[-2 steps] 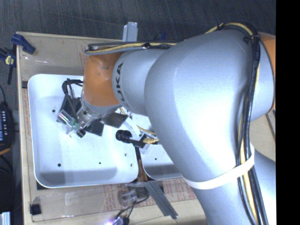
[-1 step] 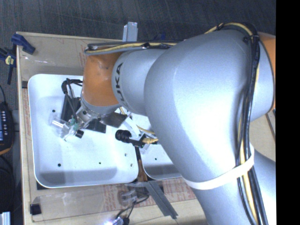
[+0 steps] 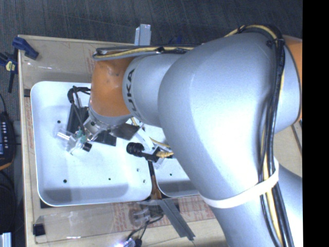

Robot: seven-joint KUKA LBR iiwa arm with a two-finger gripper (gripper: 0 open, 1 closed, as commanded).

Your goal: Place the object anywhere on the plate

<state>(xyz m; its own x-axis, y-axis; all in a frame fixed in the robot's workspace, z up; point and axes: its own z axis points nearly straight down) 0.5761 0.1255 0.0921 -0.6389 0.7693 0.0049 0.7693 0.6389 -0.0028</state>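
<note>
My gripper (image 3: 72,139) is low over the left half of the left white bin (image 3: 77,189), pointing toward the bin's left wall. A small green thing (image 3: 80,135) shows right at the pale fingertips; I cannot tell whether it is held or part of the hand. The orange wrist band (image 3: 108,89) and the big grey arm (image 3: 216,117) cover the bin's right side and most of the right bin (image 3: 177,189). Whatever lies under the arm is hidden.
The left bin's white floor (image 3: 87,174) is bare in front of the gripper, with a few small dark dots. Blue clamps (image 3: 23,48) sit on the bench's far left corner. A metal bracket (image 3: 144,34) stands at the bench's back edge.
</note>
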